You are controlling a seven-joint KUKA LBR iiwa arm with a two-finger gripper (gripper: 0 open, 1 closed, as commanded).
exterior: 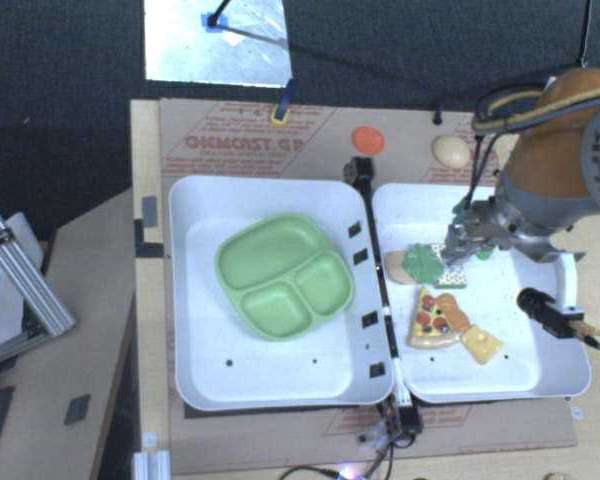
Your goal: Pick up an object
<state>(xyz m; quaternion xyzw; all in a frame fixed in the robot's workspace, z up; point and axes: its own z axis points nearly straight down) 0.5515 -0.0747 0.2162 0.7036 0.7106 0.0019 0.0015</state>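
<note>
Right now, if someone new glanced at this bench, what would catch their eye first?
Probably the green divided plate, lying alone in the left bin. Next, the grey and orange arm reaching from the right into the right bin, its gripper down by a green toy. Just below lie a toy pizza slice and a yellow wedge.

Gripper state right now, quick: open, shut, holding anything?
Gripper: cannot be told; it sits low in the right bin, beside the green toy.
</note>
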